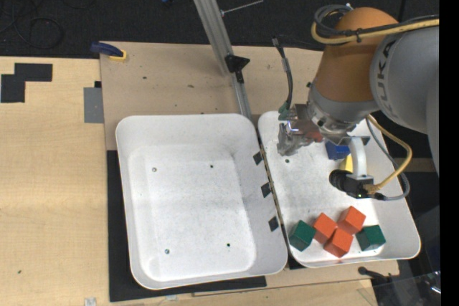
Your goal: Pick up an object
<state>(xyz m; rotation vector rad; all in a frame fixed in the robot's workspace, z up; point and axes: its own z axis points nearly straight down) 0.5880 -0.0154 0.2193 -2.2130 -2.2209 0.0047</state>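
Two shallow white bins sit side by side on a wooden bench, seen from above at a slant. Nearest the viewer, at about five o'clock, the right bin [401, 244] holds a tight cluster of blocks in its near corner: a green block [302, 234], an orange block [325, 226], a second orange block [339, 241], a third orange block [353, 218] and another green block [371, 236]. At seven o'clock lies the left bin [186, 197]. Farther back in the right bin, around three o'clock, a blue block [336, 150] lies partly hidden beside the wrist. The gripper [288, 142] hangs low over the bin floor, well apart from the cluster; whether its jaws are parted or closed cannot be told. At twelve o'clock a slanted aluminium rail [211, 18] rises beyond the bins.
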